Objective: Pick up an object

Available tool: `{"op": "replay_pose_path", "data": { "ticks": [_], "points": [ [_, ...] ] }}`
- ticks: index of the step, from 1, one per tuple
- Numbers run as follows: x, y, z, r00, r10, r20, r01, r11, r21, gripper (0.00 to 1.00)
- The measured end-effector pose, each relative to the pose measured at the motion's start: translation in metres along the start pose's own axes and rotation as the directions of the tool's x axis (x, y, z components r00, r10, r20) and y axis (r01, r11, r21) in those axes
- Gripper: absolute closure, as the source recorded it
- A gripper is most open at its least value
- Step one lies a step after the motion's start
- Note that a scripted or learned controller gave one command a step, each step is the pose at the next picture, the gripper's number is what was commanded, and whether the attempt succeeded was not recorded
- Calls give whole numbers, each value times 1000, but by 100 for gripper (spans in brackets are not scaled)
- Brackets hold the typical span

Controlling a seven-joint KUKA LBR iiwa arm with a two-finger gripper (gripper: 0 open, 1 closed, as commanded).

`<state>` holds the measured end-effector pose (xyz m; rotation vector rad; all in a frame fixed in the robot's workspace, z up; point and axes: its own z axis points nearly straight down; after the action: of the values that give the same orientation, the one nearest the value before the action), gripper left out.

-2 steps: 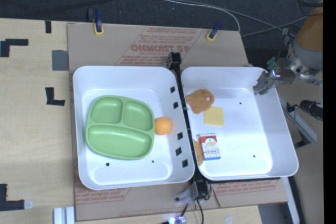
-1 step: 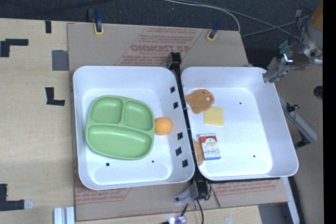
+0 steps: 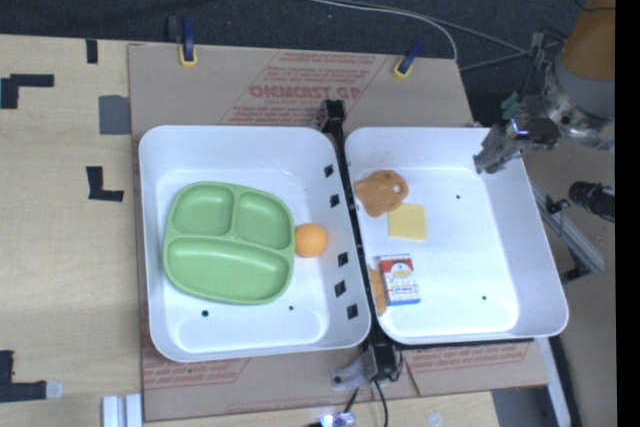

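Objects sit in two bins: green divided tray and orange ball left; brown pastry, yellow slice, small carton right. Gripper hovers at the right bin's far corner, grip unreadable.

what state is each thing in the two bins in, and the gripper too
green divided tray: flat in the left bin, nothing in its compartments
orange ball: against the tray's right edge
brown pastry: flat, right bin
yellow slice: flat, just below the pastry
small carton: lying on its side
gripper: over the right bin's upper right rim, holding nothing
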<state>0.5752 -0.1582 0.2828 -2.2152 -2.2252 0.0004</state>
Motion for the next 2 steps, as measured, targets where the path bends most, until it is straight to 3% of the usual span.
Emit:
{"op": "replay_pose_path", "data": {
  "ticks": [2],
  "points": [
    [102, -26, 1, 1000, -1, 0, 1, 1000, 1, 100]
  ]
}}
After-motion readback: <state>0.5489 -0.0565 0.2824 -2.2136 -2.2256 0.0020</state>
